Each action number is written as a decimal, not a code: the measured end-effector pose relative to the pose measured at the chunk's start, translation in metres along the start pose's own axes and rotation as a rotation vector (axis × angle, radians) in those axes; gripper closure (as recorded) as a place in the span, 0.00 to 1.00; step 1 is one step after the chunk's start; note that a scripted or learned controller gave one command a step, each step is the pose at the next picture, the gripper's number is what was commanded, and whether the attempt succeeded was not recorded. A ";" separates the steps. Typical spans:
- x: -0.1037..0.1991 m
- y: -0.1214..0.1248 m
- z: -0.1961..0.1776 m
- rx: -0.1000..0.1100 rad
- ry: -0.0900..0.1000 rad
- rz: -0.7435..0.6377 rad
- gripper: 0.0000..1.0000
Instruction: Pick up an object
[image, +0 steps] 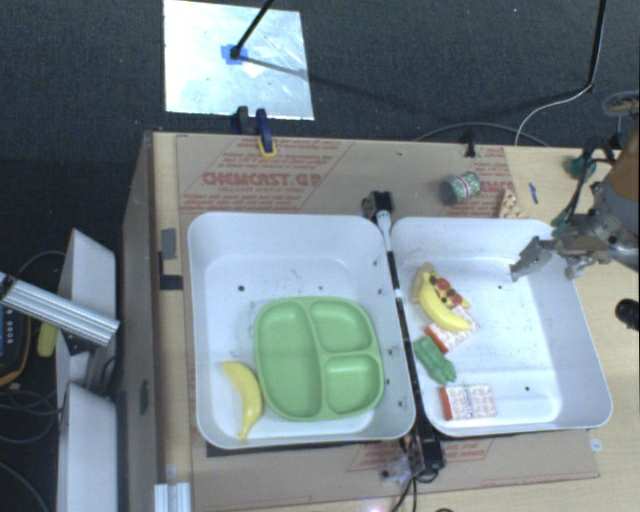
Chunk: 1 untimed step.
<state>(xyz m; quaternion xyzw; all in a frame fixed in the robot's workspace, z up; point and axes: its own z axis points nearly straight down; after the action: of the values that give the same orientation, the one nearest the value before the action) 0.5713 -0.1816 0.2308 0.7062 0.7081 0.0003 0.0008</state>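
My gripper (552, 264) hangs over the upper right part of the right bin (560, 350), open, with nothing between its fingers. Left of it in that bin lies a yellow toy banana with red spots (443, 298). Below the banana are a small red and white piece (449, 338) and a green toy (436, 361). A red and white packet (468, 402) rests near the bin's front wall. The left bin (215, 300) holds a green divided plate (318, 357) and a plain yellow banana (244, 396) at its front left.
A small can (462, 186) lies on the cardboard behind the right bin. A blue clamp (263, 130) sits at the bench's back edge. The ridge between the bins (397, 310) runs front to back. Cables trail at the upper right.
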 end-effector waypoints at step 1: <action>0.083 0.020 0.079 0.002 0.002 -0.001 0.00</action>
<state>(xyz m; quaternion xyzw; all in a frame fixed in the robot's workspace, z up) 0.5915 -0.0988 0.1514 0.7057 0.7085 0.0003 -0.0005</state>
